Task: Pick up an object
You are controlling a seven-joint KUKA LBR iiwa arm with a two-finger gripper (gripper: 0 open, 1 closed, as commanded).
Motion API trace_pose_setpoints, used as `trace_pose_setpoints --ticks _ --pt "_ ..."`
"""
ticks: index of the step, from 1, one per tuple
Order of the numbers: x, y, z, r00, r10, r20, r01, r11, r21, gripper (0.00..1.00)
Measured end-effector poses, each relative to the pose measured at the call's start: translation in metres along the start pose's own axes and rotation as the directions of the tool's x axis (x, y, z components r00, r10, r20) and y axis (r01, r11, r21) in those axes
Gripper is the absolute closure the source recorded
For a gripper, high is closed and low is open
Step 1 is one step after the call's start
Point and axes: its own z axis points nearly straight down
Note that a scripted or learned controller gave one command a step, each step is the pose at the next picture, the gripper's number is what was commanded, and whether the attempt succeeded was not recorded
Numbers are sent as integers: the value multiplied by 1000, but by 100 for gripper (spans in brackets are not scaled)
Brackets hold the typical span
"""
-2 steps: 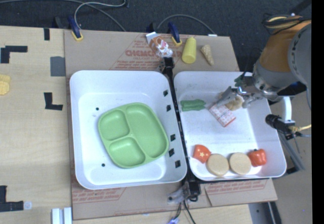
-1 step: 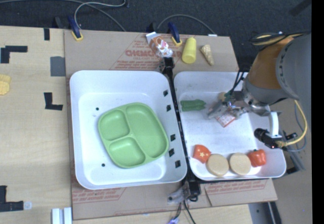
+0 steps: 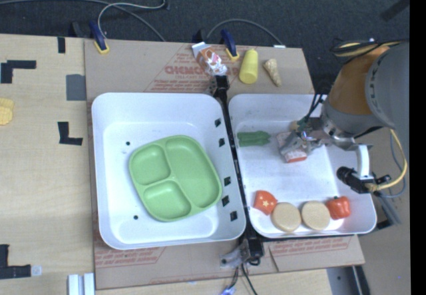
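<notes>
Over on the left, the left bin (image 3: pixel 106 154) carries a green divided plate (image 3: pixel 174 177), tilted a touch, with bare white floor all round it and plenty of free room along the top wall. Between the two bins runs a dark seam with black clips, and behind it on the cardboard sit a small wrapped packet (image 3: pixel 208 57), a yellow bottle-like thing (image 3: pixel 248 66) and a tan cone (image 3: pixel 272 72), all too small to make out in detail. Now the right bin (image 3: pixel 266 108): a green pepper-like piece (image 3: pixel 253 138) lies near the left wall, well apart from the front row, where an orange-red piece (image 3: pixel 265 202), two tan round cookies (image 3: pixel 287 216) (image 3: pixel 315 215) and a red piece (image 3: pixel 339 207) line up along the front edge, the cookies touching each other. The middle of that bin is open floor. And here is the action: the gripper (image 3: pixel 303 135) is down in the upper right part of the bin, right at a small grey and red object (image 3: pixel 293 151), which sits just below and left of it. The wrist and cables crowd over that spot, so whether the claw is spread or closed cannot be told, nor whether the object is truly gripped or merely touched. The grey arm (image 3: pixel 373 94) with its orange band covers the bin's right wall, and its far side is cut off at the edge.
</notes>
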Motion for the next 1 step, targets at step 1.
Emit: trace_pose_setpoints --ticks 1 --pt "68 -6 10 1000 -2 -5 2 1000 1 100"
